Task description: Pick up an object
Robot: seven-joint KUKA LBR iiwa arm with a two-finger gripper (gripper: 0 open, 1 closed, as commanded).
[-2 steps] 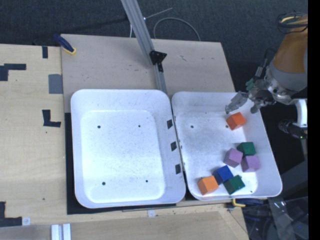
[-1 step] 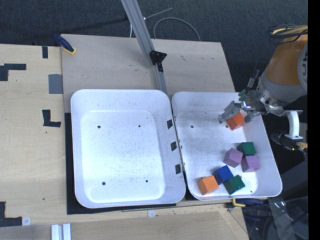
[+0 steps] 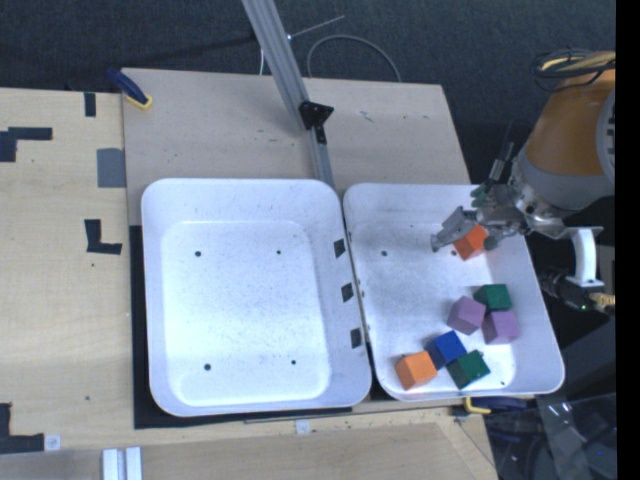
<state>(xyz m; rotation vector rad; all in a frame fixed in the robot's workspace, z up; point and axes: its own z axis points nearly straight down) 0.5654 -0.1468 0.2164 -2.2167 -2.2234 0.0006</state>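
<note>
1. The step in hand looks like the grasp or the first of the lift: the hand (image 3: 462,232) sits over the far part of the right bin (image 3: 400,268), with a small orange block (image 3: 471,242) right at its fingertips.

2. The orange block appears to sit between the dark fingers, so I judge the hand closed on it, though the view is coarse and the grip cannot be called firm with certainty. Whether the block rests on the bin floor or hangs just above it cannot be told.

3. If the grip is real, the next move calls for a straight rise away from the bin floor, slow enough that the block does not slip out. If the block is merely nudged, the hand would need to reopen and settle squarely over it.

4. The block is a small cube, bright orange, tilted a little, one corner pointing toward the near side of the bin.

5. Well apart from the hand, toward the near edge of the same bin, lies a cluster: two purple blocks (image 3: 466,314), a green block (image 3: 493,295), a blue block (image 3: 448,347), a second green block (image 3: 467,369) and another orange block (image 3: 416,369). None touches the hand.

6. The left bin (image 3: 240,298) lies beyond the hand's far side, across the divide, on the counter (image 3: 60,298).
</note>
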